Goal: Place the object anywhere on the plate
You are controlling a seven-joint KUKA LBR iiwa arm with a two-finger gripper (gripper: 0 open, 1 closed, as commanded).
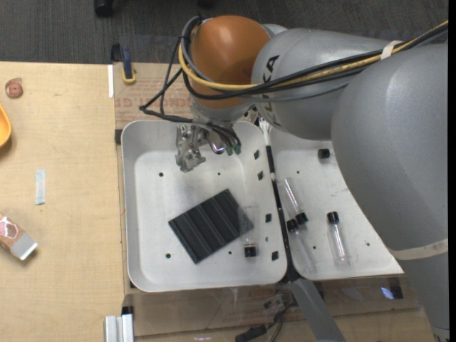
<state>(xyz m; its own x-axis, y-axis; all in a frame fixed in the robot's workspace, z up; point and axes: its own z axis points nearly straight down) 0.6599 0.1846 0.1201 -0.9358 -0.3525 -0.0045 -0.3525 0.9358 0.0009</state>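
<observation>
Black ribbed plate [209, 225] lying below-right of jaws [189, 161], long axis diagonal; jaw state unclear, cannot tell if spread.

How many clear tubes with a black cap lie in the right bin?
2. One tube lies along the right bin's left edge, the other tube nearer its middle. The arm covers part of the bin, so more may be hidden.

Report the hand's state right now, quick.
Hand: over the upper part of the left bin, above the black ribbed plate; open or closed cannot be told, and nothing shows in its grasp.
</observation>
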